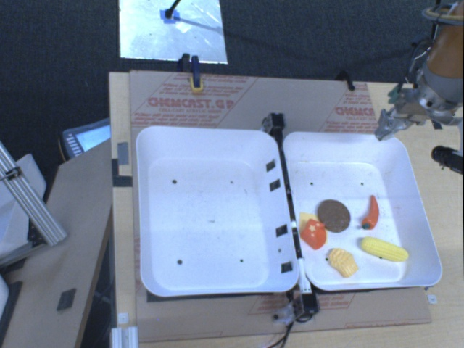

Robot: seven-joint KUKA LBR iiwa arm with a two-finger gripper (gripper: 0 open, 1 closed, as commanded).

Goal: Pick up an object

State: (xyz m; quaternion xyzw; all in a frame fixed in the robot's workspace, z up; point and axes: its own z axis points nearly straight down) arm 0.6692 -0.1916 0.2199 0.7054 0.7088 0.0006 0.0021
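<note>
Gripper (384, 129) of mine hangs at the far right corner of the right bin (417, 194), nothing in it that I can see, though how wide it stands I cannot tell. Nearest the camera lie a yellow corn cob (385, 249) and a yellow lump (343, 262), then an orange piece (313, 233) touching a brown disc (334, 214), with a red chili (371, 212) just beside. These look like light, stiff, slick toy foods, and I judge the corn cob easiest, pinched across its middle.

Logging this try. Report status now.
End effector above right bin's far corner, holding nothing. Brown disc, corn, red pepper untouched in bin. Nothing in the way.
</note>
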